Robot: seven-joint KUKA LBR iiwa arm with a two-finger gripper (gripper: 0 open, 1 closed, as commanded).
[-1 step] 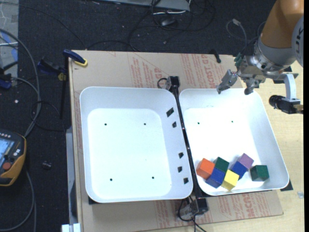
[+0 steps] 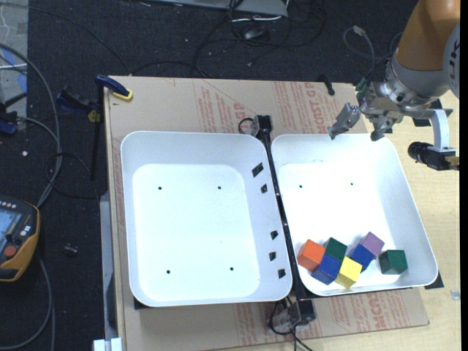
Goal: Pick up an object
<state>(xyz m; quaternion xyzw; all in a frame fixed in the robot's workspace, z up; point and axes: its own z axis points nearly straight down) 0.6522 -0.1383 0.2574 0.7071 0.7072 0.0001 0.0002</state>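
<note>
The grey robot arm with the orange band [image 2: 431,20] is reaching in from two o'clock. Its hand [image 2: 362,126] is hanging over the far rim of the right shallow white plastic bin [image 2: 344,159], with its two fingers spread apart and pinching nothing.

The small blocks are sitting well apart from the hand, bunched at five o'clock in that bin: an orange cube [image 2: 311,254], a dark green cube [image 2: 336,248], two blue cubes [image 2: 327,268], a yellow cube [image 2: 349,272], a purple cube [image 2: 372,244], and another green cube [image 2: 393,261] just beside them.

The left white bin [image 2: 139,196] is lying next to it on the brown cardboard desk [image 2: 190,97].
</note>
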